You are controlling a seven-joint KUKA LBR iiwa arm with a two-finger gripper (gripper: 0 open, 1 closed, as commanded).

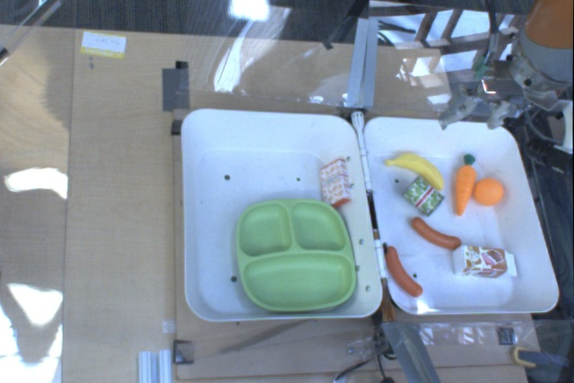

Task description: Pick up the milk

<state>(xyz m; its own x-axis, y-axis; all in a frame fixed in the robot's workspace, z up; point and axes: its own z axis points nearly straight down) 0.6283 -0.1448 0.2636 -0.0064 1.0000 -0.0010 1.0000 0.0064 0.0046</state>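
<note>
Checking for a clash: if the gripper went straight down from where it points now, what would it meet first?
Probably the back rim of the right bin: the gripper hangs over that edge, away from the banana and carrot. Depth is unclear, so this is only likely.

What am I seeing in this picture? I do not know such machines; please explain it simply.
One camera above a bench looks down at a slant on two shallow white bins. The left bin holds a green divided plate and a small red-and-white carton. The right bin holds toy food: a banana, a green carton, a carrot, an orange, two sausages and another red-and-white carton. At the upper right a robot arm reaches in; its gripper is above the bin's far edge, with nothing seen in it.
</note>
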